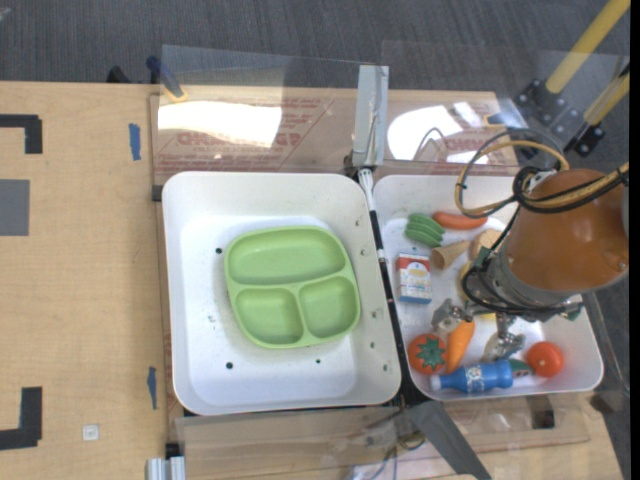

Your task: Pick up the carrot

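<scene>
Pincer (pixel 478 330) down in right bin (pixel 590 380), fingers spread, straddling carrot (pixel 459 343) near 6 o'clock of bin; not closed on it. Carrot tilted, between tomato-like toy (pixel 427 352) at its 9 o'clock and blue bottle (pixel 482 377) at 5 o'clock. Red ball (pixel 545 359) toward 3 o'clock. Green divided plate (pixel 291 286) in left bin (pixel 190 268).

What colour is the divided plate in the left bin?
Light green: the divided plate shows clearly in the camera view, in the left bin.
</scene>
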`<state>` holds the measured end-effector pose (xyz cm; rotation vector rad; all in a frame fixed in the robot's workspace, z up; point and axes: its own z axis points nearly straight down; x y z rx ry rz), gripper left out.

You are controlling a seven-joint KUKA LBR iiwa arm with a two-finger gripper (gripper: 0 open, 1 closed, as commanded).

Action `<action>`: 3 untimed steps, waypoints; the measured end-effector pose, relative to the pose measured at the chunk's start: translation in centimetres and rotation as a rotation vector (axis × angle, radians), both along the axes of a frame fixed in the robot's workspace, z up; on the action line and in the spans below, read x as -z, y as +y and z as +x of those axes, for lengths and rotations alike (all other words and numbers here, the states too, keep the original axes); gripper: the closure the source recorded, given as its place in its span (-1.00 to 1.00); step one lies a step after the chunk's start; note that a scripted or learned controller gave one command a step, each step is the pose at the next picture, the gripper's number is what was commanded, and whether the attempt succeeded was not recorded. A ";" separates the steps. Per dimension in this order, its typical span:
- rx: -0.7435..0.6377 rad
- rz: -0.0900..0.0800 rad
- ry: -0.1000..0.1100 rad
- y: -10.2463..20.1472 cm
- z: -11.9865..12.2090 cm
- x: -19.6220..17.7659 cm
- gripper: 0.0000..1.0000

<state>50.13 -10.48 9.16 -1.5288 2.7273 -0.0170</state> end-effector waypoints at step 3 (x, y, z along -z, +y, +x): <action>-0.145 0.005 -0.014 -0.4 0.0 -1.3 1.00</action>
